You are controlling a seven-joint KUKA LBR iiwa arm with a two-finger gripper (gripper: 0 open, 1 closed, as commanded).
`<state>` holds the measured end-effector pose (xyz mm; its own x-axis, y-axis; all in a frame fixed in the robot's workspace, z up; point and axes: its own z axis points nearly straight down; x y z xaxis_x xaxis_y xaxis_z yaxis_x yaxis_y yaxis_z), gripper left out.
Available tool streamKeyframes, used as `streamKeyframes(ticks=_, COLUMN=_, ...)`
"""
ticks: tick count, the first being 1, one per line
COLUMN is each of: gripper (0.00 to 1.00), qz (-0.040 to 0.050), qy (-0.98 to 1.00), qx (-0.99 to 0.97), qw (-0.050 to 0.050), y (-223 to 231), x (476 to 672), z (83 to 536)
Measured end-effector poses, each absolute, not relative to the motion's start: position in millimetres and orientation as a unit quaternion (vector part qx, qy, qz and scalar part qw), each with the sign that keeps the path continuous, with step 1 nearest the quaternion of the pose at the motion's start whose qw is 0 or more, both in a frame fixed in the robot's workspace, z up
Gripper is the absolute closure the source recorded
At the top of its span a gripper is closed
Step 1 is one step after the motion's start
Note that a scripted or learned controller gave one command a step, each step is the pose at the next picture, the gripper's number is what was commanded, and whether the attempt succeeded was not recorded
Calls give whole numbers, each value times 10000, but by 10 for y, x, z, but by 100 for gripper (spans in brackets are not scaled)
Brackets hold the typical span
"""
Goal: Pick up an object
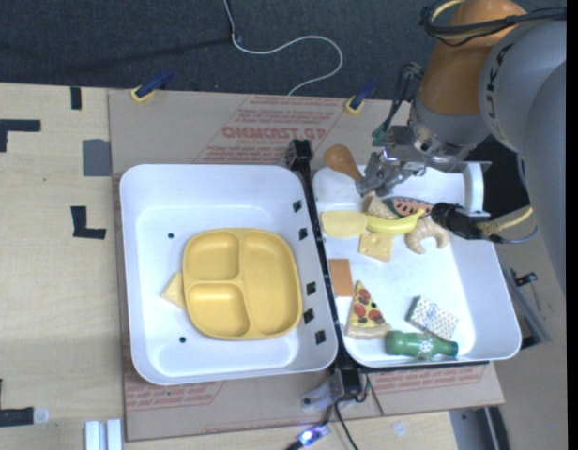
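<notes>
The arm comes in from three o'clock and its gripper [387, 174] hangs low over the twelve o'clock end of the right bin [477, 293], tilted down into a heap of toy food. It sits there, I judge, because that corner is the most crowded, so a descent is likeliest to meet something. Whether the jaws are spread or pressed together I cannot tell; the wrist and cabling mask them, and nothing shows pinched between them.

Just beneath the gripper, toward six o'clock, lies a toy banana [394, 221], the nearest candidate for the pick, touching a yellow lemon-like piece [341, 223] at its nine o'clock side and a cheese wedge [376, 244] below. A red watermelon slice [413, 206] rests against the banana's upper edge, and a tan, knobbly piece [426, 236] lies at its three o'clock side. A brown drumstick-like piece [342, 161] leans at the bin's far rim.

Further toward six o'clock the same bin holds an orange block [340, 277], a pizza slice [366, 311], a patterned packet [433, 319] and a green bottle [419, 346] lying on its side.

The left bin [148, 251] holds a yellow divided plate [242, 282], lying flat with a pale yellow corner [171, 292] poking from under its nine o'clock edge. Both bins rest on a cardboard sheet [223, 125] on the bench [45, 251].
</notes>
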<state>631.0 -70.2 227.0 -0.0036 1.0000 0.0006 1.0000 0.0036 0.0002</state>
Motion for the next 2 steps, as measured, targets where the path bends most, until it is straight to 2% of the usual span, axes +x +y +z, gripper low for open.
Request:
streamKeyframes(ticks=1, gripper=100, qz=8, qy=-7072, qx=-7070, qw=-2, y=-857, x=6401, z=2209)
streamKeyframes(ticks=2, gripper=100, qz=-1, qy=-7078, qx=-7064, qw=5, y=-710, x=6362, z=2338)
